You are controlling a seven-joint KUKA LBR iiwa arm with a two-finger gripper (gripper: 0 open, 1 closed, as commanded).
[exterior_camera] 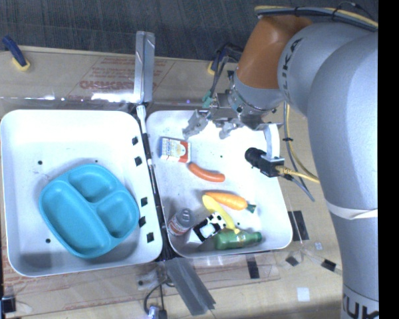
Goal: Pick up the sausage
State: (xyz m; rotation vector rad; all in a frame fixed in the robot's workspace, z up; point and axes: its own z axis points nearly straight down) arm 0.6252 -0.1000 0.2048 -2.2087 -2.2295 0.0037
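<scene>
From my remote feed: dark grey carpet-like floor (86, 5) along the top of the view. The bench top (106, 72) is tan board with faint red printing, partly under clear sheeting. A blue clamp (14, 52) grips its top-left corner. A grey metal bar (144, 65) stands upright at mid-bench. Black tape strips (298, 226) mark the lower right. Lighting even, soft shadows.

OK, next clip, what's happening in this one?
A grey KUKA arm reaches in from the right, its two-finger gripper open above the far end of the right white bin, holding nothing. The orange-red sausage it is meant to pick up lies untouched on the bin floor just below the gripper, beside a small white carton. A carrot, a green bottle and other small items sit nearer the front. The left white bin holds a blue divided plate.
</scene>
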